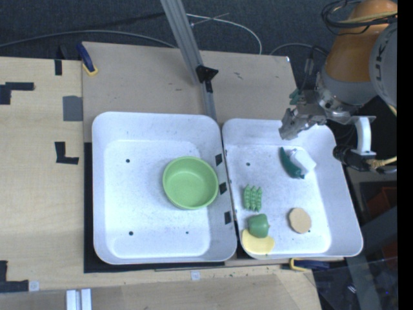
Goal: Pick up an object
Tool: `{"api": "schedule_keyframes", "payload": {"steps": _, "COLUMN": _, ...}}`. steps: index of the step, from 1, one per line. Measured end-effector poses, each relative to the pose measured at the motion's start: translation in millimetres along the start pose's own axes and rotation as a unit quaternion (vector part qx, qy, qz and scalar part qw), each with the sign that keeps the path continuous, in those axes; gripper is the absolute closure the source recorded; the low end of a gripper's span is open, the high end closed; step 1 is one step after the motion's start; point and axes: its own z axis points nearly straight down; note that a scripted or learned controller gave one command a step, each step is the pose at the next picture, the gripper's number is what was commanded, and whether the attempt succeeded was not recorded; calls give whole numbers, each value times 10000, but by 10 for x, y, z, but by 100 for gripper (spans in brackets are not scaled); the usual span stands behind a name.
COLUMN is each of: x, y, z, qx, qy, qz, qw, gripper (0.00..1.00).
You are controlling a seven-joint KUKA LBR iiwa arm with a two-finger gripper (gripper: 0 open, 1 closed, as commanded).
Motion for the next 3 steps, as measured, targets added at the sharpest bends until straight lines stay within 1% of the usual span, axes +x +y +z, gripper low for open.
{"api": "schedule_keyframes", "payload": {"steps": 1, "x": 626, "y": 43, "z": 88, "qx": 29, "qy": 11, "qz": -25, "qw": 10000, "gripper": 100}}
{"api": "schedule_keyframes", "payload": {"steps": 2, "x": 1175, "y": 85, "z": 227, "qx": 38, "qy": 12, "qz": -23, "qw": 10000, "gripper": 100}}
{"api": "schedule_keyframes", "payload": {"steps": 3, "x": 1633, "y": 18, "z": 321, "qx": 37, "qy": 9, "qz": -19, "qw": 10000, "gripper": 100}}
